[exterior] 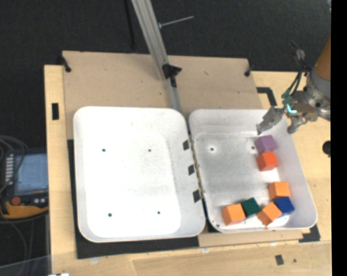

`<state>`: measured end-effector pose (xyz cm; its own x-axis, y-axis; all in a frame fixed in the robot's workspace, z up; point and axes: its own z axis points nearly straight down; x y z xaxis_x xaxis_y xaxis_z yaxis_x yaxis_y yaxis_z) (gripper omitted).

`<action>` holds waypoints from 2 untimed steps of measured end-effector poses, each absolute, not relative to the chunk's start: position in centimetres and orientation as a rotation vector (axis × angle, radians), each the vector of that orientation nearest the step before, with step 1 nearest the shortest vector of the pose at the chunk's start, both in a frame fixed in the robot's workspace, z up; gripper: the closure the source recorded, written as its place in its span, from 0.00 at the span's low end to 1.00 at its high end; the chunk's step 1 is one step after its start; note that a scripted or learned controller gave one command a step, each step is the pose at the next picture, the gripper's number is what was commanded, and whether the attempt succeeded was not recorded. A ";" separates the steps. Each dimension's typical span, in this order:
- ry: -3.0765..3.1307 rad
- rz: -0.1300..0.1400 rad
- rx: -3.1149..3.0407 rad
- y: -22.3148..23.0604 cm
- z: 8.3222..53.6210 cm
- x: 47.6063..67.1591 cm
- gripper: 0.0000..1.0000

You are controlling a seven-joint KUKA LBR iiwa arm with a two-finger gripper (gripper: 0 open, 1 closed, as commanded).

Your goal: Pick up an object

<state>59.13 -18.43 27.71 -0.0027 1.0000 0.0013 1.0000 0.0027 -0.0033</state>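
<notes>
Plywood bench (133,79) bears two white bins (130,171); dark floor around; hand (281,121) spread, gripping nothing.

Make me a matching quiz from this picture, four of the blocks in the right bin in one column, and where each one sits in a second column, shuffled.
Things:
1. purple block
2. green block
3. blue block
4. red-orange block

Places:
A. directly below the purple block in the view
B. nearest the gripper, at the bin's upper right
C. at the bin's lower edge, an orange block on each side
D. just under the orange block near the bin's right wall

Pairs: 1-B, 2-C, 3-D, 4-A
</notes>
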 end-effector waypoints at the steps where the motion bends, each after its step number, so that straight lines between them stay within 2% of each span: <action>1: -2.226 -0.001 -2.218 -18.4 28.0 59.2 0.00; 2: -2.218 0.007 -2.222 -18.8 22.1 58.3 0.00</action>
<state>58.28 -18.80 22.13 0.0017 1.0000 -0.0018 1.0000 -0.0017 -0.0049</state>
